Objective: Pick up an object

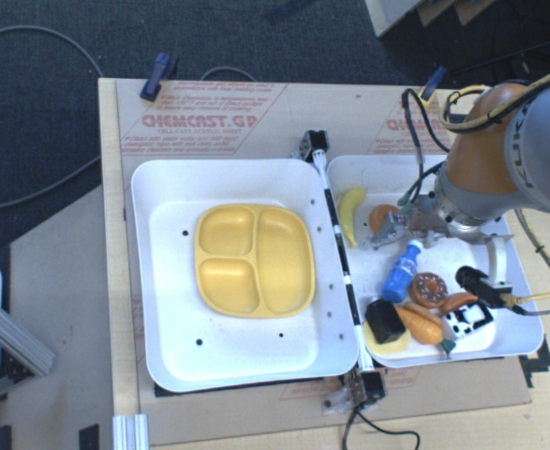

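Leaning in from the right edge of the bench [218, 120], the grey arm [499, 148] with its orange band hangs over the right bin [368, 165], its gripper [398, 228] low in that bin's far-left part. Whether the gripper is spread or pressed together cannot be told from this angle, and nothing can be seen caught in it. A small orange ball [381, 217] lies just beside the gripper's tip, and a banana [351, 212] lies along the bin's left wall next to it. Nearer the middle, a blue bottle [403, 272] lies tilted, its base close to a sprinkled donut [429, 289]. A sausage [457, 302] rests just right of the donut, above a black-and-white checkered piece [468, 320] near the front-right corner. At the front-left corner a black block [384, 320] and a carrot [420, 324] lie side by side, touching, over a pale yellow disc [387, 342]. The left bin [162, 251] carries a yellow divided plate [256, 259] lying flat at its centre, well apart from the gripper.
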Motion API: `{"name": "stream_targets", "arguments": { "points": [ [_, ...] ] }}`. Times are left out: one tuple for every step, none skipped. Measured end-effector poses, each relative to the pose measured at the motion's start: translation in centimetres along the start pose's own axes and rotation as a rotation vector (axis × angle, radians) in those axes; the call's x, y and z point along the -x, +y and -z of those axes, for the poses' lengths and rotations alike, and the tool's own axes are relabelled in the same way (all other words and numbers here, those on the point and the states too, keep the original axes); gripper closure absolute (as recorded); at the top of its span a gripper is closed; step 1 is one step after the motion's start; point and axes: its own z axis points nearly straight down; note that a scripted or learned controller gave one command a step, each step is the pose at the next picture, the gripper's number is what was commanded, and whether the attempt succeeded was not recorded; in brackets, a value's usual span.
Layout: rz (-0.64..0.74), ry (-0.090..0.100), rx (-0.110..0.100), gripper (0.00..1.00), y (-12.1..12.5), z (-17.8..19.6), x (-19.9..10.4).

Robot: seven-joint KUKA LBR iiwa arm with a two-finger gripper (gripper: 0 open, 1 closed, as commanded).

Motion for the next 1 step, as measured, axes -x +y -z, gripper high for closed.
{"name": "stream_targets", "arguments": {
  "points": [
    [0.002, -0.003, -0.01, 0.0, 8.3, -0.96, -0.08]
  ]
}}
